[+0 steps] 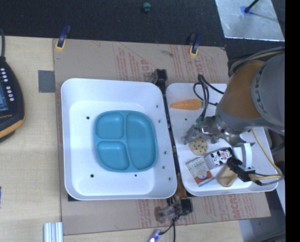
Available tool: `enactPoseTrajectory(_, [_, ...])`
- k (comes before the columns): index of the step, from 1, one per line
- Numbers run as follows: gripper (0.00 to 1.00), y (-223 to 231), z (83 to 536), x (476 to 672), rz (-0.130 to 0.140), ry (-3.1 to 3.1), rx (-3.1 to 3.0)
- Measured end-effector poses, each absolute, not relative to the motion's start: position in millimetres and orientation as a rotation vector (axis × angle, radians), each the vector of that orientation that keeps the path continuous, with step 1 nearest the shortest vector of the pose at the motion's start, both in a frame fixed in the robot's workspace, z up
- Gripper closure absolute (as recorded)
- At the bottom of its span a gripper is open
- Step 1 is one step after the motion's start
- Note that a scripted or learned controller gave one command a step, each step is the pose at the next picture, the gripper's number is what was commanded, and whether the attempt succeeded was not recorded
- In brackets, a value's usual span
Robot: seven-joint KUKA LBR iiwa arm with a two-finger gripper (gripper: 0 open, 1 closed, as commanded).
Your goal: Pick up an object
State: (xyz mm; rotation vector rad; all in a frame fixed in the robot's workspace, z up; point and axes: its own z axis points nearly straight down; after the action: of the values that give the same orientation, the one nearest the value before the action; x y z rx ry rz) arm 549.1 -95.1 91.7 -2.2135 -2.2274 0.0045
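The gripper (196, 133) hangs low in the right bin (268, 150), its opening impossible to tell; a cookie (197, 145) lies just at its 6 o'clock, a carrot (186, 104) at 12; the left bin (71, 135) holds a blue divided plate (125, 140).

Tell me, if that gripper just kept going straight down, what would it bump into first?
Most likely the round cookie, which lies right under the gripper in the right bin. Depth is hard to judge from above, so it could just miss and touch the bin floor instead.

plate (125, 140) in left bin (74, 135), carrot (186, 104) in right bin (177, 92)
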Motion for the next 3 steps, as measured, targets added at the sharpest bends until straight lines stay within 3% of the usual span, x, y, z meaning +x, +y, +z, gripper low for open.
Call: enactPoseTrajectory(3, [0.00,-101.9,91.8,561.6,0.002,-2.225,-2.217])
